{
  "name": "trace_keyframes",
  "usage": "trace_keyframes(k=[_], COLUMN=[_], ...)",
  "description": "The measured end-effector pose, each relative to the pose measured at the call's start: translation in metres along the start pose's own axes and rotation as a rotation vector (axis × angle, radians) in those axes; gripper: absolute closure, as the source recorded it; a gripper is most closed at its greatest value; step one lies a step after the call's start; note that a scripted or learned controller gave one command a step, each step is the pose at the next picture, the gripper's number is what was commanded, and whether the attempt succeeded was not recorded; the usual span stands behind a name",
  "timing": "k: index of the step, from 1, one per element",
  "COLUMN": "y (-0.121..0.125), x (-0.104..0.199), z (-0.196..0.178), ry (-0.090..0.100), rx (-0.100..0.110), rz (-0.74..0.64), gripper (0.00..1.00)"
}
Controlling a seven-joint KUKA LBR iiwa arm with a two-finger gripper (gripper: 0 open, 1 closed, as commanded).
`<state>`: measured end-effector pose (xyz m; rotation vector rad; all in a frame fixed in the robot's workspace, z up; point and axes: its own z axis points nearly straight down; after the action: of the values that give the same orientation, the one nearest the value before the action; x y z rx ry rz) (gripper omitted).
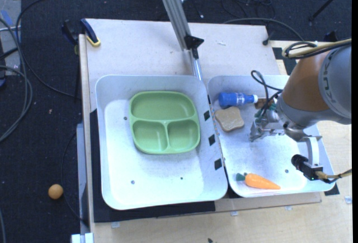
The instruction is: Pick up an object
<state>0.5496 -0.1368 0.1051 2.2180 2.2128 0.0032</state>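
The right bin [263, 172] holds three objects. A blue bottle [236, 99] with a white cap lies at its far edge. Just below it sits a tan slice of toast [229, 120]. An orange carrot [259, 181] with a green tip lies near the bin's front edge. My gripper [258, 131] hangs low over the middle of the right bin, right of the toast and apart from it. Its metal fingers point down toward the bin floor, and nothing shows between them.
A green divided plate [165, 122] lies in the left bin [117, 180]. A slanted metal pole [174, 4] crosses the bench above the bins. The grey arm with its orange band [305, 82] covers the right bin's far right corner.
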Motion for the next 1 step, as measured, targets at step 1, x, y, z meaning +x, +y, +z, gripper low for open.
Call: trace_keyframes(k=[1], y=[-0.0032], x=[-0.0037], z=[-0.0618], ry=[0.003], rx=[0.002], rz=[-0.003], gripper=[1.0])
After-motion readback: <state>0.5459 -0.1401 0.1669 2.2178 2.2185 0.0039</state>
